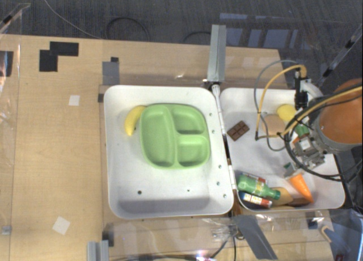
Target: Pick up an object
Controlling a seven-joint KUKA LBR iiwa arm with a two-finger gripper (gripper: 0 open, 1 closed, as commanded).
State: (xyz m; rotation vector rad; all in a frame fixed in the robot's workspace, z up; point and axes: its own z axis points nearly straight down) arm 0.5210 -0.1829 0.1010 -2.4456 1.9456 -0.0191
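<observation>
Overhead slanted view of the table [51,158] with two white bins. The arm [343,121], orange-banded, enters from the right over the right bin [249,158]; its tool [306,155] is lowered amid cables, and whether it is released or clenched cannot be told. Just below the tool lies an orange carrot [300,185]; farther below and to its left, a green bottle [258,186]. Just above it is a yellow object [286,112]; to its left, a brown chocolate bar [238,130]. Well left of the tool, the left bin [122,192] holds a green divided plate [173,135] with a banana [133,119] touching its edge.
</observation>
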